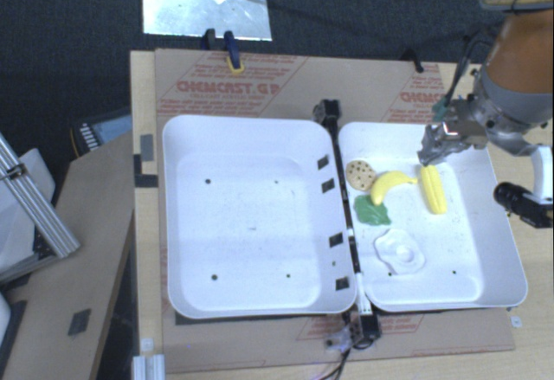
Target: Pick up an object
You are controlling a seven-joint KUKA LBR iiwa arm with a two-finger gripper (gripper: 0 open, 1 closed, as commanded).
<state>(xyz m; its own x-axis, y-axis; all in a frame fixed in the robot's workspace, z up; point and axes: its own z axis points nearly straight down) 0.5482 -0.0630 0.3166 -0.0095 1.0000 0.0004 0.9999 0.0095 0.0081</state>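
1. Camera view: my gripper (431, 155) hangs over the right bin (493, 257), toward its 12 o'clock edge, just above the corn cob (433, 189). I cannot tell how it is set.
2. At the cob's 9 o'clock lie a banana (389, 185) and a cookie (359, 173); a green leaf (372, 211) and a fried egg (399, 252) lie toward 7 o'clock.
3. The left bin (251, 214) sits beside it on the tabletop (104, 196).

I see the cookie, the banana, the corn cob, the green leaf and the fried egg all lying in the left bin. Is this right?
Not quite. The camera view shows the cookie, banana, corn cob, green leaf and fried egg all lying in the right bin, not the left one.
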